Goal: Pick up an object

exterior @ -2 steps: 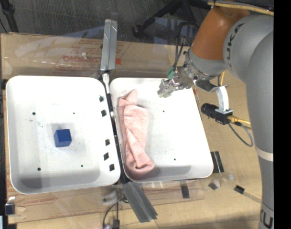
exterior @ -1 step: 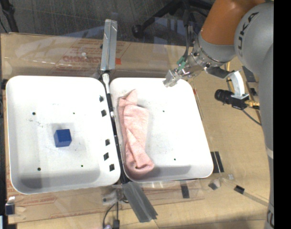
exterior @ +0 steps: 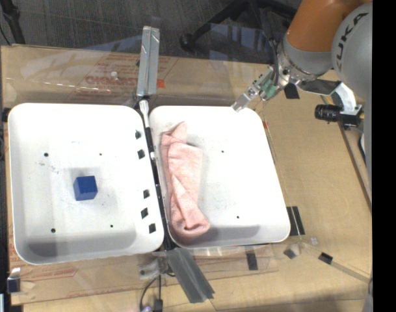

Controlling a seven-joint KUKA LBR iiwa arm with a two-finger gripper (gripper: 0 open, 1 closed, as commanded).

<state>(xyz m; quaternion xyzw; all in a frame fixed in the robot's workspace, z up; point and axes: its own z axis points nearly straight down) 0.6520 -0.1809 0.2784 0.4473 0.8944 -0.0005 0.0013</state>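
Pink cloth [exterior: 183, 181] lies crumpled along the left side of the right bin [exterior: 263, 194]; a blue cube [exterior: 85, 187] sits in the left bin [exterior: 28, 135]. Beyond the right bin's far right corner hangs the tool [exterior: 248, 98], carrying nothing, its opening too small to judge. Reaching is the step in hand: next it must travel over a bin and descend.

One fixed camera hangs above the surface [exterior: 315, 194], looking down at a slant; both white bins lie side by side across the picture, the left bin [exterior: 28, 135] and the right bin [exterior: 250, 148] whole in frame; the arm [exterior: 321, 25] enters at the upper right; dark floor shows along the top.
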